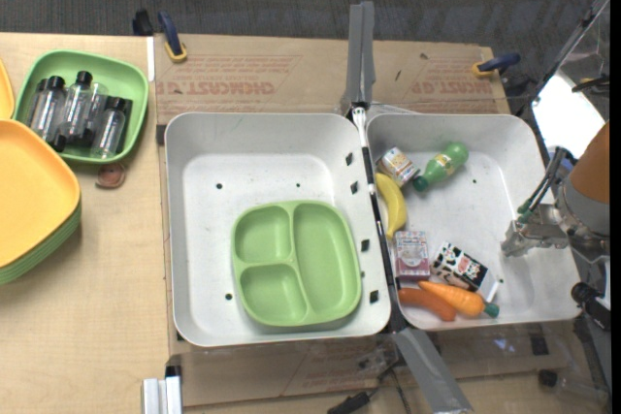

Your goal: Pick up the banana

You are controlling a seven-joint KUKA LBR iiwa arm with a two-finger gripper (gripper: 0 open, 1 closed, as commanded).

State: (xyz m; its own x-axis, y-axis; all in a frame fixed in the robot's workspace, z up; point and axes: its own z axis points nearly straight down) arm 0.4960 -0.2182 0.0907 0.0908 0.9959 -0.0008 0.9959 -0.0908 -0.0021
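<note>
The yellow banana (391,202) lies in the right bin (514,136), against its left wall, curving from top to bottom. My gripper (516,241) hangs low over the right side of the same bin, well to the right of the banana and apart from it. It has nothing in its grasp. The arm's orange band (594,165) shows at the frame's right edge.
Around the banana lie a small printed can (399,165), a green bottle (441,165), a pink box (411,254), a black-and-white carton (462,268) and a carrot (442,299). The left bin (194,170) holds a green divided plate (296,262). A tray of vials (82,107) and orange plates (29,199) sit far left.
</note>
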